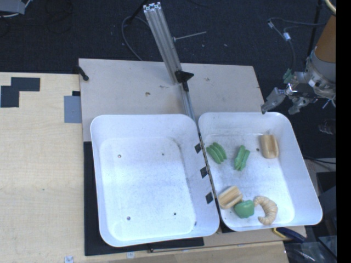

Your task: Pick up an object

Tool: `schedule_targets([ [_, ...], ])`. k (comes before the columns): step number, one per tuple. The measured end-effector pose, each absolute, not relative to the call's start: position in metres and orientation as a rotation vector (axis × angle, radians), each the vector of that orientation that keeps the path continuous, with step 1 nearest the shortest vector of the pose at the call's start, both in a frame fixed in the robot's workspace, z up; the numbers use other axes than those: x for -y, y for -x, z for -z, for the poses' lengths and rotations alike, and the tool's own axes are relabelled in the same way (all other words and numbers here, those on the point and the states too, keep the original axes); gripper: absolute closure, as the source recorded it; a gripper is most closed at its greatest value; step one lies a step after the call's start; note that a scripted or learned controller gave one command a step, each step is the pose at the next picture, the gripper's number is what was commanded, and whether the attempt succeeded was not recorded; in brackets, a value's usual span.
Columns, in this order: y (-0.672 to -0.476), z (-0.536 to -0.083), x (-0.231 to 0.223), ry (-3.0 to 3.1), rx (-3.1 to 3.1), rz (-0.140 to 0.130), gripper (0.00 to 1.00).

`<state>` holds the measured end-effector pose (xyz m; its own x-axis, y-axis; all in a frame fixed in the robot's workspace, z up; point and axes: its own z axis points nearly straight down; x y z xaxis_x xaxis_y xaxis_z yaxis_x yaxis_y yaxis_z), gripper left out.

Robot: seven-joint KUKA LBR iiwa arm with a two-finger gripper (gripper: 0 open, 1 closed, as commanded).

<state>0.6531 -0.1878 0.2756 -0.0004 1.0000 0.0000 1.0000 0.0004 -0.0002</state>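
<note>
The right bin (296, 147) holds several toy foods. A ridged green piece (216, 153) and a second green piece (241, 158) lie in its upper middle, with a tan bread piece (269, 146) to their right. Along the front lie a tan roll (230, 196), a green pepper (244, 209) and a curved croissant (266, 209). My gripper (286, 101) hangs above the bin's far right corner with its fingers spread apart and nothing between them. It touches none of the objects.
The left bin (109, 147) sits beside the right one, joined by black clips (203, 171). A slanted aluminium rail (167, 48) rises behind the bins. Cables lie on the dark floor at the back.
</note>
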Motion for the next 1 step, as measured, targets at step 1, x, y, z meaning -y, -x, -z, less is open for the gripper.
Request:
schedule_targets([
  [1,-0.6485,-0.2148,0.1877,2.218,2.219,-0.004,0.0],
])
